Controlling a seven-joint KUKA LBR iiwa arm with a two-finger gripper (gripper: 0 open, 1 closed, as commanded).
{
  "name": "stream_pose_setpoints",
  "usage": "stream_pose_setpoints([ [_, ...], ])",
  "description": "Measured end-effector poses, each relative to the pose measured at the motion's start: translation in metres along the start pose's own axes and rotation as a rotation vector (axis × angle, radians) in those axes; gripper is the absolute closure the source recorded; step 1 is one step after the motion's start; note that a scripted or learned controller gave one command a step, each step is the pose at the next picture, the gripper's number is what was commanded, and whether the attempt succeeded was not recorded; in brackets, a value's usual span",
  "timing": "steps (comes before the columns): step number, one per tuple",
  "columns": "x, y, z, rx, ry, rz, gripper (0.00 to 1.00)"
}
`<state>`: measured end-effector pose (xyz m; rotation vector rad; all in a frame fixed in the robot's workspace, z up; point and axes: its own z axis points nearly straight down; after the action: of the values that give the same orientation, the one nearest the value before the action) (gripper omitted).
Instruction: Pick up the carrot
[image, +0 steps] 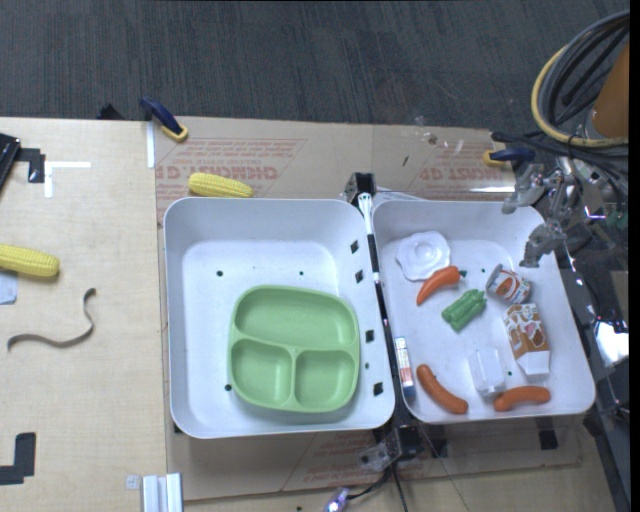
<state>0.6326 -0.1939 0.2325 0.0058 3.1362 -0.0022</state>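
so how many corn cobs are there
2, both outside the bins: one corn cob on the cardboard just above the left bin, the other corn cob at the bench's far left edge.

Red block lettering is printed upside down on the brown cardboard sheet (300, 160) under the two bins, too small and inverted to read with certainty, and the carton (527, 338) carries print too blurred to make out.
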Motion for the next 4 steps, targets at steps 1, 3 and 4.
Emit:
stream_pose_setpoints([
  [1,-0.008,0.056,0.122,-0.001,0.000,-0.069,0.00],
  [3,0.007,0.061,0.119,0.000,-0.003,-0.291,0.00],
  [4,0.069,0.095,0.140,-0.001,0.003,-0.044,0.00],
])
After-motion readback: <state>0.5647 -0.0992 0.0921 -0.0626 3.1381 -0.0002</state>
